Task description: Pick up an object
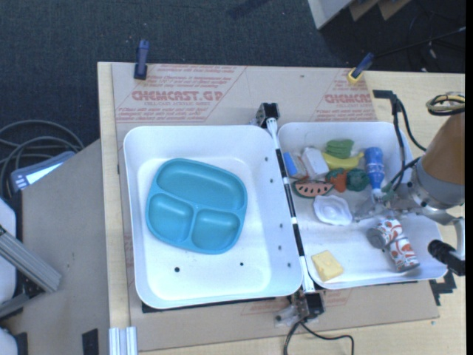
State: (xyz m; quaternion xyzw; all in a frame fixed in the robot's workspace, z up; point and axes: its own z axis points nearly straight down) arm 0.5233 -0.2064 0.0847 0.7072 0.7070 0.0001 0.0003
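Note:
The right bin (414, 272) holds several small objects. Among them are a red and white can (395, 246) lying on its side, a yellow block (327, 265), a white cup-like piece (332, 211), a watermelon slice toy (309, 188), a blue bottle (374, 165) and a green and yellow toy (340, 150). My gripper (372, 204) reaches in from the right. It is low over the bin, between the blue bottle and the can. It stands open, and nothing shows between its tips.
In the left bin (140, 272) lies a blue divided plate (196, 205). A black cable (399, 124) runs along the right bin's far right side. The arm's orange band (452, 150) hangs over the bin's right rim.

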